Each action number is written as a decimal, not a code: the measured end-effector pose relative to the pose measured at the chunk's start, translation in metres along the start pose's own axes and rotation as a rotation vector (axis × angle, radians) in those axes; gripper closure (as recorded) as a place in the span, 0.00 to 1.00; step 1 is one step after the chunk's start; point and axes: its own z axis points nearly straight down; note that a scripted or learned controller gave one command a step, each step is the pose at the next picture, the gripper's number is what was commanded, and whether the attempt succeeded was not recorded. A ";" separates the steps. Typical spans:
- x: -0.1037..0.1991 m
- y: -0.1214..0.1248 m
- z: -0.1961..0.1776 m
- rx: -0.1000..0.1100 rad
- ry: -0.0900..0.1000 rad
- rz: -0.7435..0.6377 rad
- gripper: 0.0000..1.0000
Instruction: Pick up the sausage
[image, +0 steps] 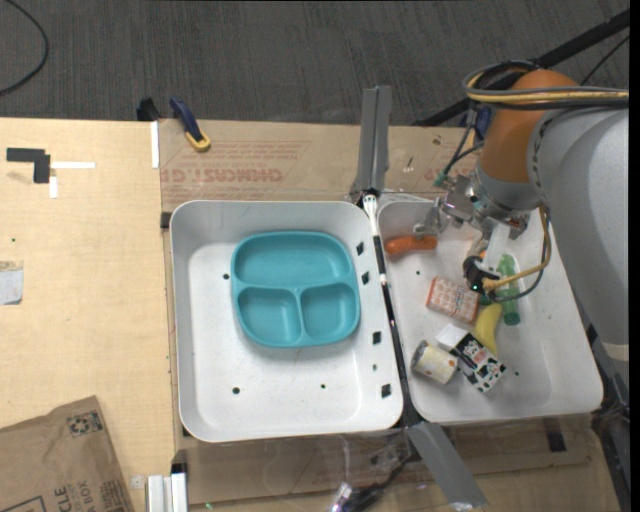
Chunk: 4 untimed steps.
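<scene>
**Sausage lies just left of the pincer**

The sausage (410, 243) lies in the right bin (560, 400), near its far-left corner, with its long axis running left to right. The pincer (441, 214) hangs by its right end, slightly farther back. Spread or pressed together, I cannot tell. The grasp likely needs a small shift left and nearer.

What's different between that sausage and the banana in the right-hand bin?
The sausage is orange-red; the banana is yellow. The sausage lies crosswise at the far left corner of the right bin, while the banana points up and down the picture near the middle. The sausage lies apart from the clutter; the banana sits crowded among other things. Both are longish and lie in that bin.
</scene>
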 end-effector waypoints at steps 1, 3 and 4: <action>-0.001 0.001 0.000 0.000 0.000 -0.016 0.00; -0.006 0.003 0.000 0.000 0.001 -0.008 0.00; -0.008 0.004 0.000 0.000 0.002 0.015 0.00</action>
